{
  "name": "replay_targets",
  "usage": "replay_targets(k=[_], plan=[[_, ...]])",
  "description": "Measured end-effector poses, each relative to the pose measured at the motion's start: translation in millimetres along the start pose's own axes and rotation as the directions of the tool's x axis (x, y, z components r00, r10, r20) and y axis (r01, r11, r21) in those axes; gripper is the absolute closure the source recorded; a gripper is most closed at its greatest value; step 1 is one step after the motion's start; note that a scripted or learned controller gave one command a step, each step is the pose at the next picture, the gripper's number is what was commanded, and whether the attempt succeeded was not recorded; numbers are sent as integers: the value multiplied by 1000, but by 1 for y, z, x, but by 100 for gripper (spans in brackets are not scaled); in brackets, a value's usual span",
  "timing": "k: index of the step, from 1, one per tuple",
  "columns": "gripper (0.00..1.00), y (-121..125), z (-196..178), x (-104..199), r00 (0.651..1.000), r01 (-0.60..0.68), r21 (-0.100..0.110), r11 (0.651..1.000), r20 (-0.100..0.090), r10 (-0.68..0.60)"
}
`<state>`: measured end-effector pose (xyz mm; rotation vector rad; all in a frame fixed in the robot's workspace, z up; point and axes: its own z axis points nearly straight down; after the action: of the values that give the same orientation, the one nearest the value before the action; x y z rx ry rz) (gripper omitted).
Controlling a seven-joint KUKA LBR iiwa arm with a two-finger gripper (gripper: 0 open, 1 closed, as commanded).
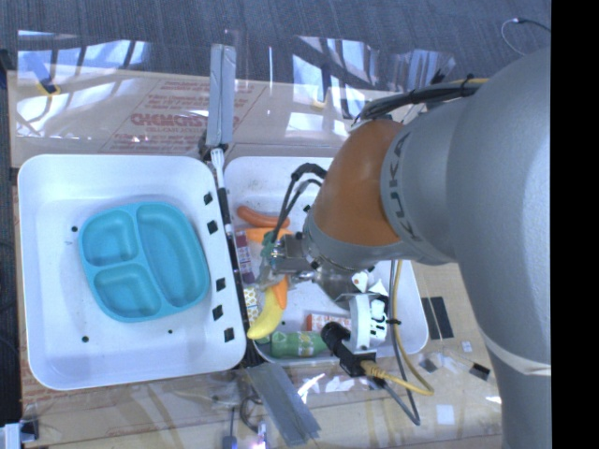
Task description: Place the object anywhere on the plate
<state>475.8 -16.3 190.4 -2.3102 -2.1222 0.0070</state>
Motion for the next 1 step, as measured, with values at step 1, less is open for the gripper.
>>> replay_targets(k=[1], plan=[[100,-3,-32,86,996,-89,-1,996,0,89]])
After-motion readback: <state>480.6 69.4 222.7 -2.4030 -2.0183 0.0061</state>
